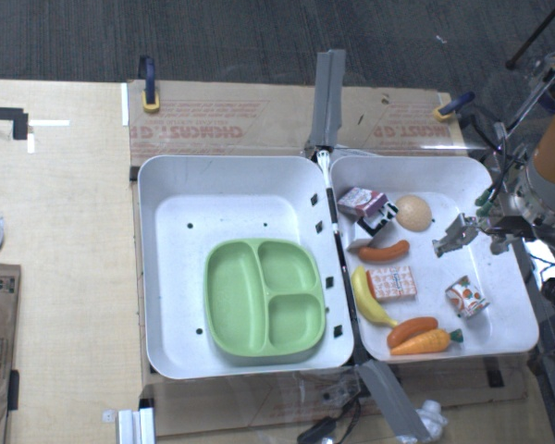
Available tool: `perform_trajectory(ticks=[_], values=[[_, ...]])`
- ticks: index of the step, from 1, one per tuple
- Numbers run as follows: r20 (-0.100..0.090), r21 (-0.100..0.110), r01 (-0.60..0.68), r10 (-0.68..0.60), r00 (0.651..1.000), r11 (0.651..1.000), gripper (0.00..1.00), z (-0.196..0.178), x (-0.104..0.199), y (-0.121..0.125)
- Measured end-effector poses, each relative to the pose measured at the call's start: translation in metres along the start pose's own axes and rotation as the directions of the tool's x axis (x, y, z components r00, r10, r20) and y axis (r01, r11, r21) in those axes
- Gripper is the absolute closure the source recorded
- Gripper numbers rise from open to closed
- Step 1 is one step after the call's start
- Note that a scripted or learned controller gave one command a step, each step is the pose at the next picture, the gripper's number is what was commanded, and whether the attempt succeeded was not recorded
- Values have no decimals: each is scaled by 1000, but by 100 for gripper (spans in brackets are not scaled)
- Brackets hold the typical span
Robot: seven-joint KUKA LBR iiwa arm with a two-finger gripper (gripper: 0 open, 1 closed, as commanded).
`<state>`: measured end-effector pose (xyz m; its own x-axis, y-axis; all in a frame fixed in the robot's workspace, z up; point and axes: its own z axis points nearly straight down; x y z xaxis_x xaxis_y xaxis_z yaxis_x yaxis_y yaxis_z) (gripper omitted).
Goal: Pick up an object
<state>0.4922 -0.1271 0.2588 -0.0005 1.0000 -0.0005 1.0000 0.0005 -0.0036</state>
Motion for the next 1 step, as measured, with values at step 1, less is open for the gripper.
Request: perform_trajectory(ticks=[1], values=[[-1,0,-47,47,999,999,0,104,-70,-15]])
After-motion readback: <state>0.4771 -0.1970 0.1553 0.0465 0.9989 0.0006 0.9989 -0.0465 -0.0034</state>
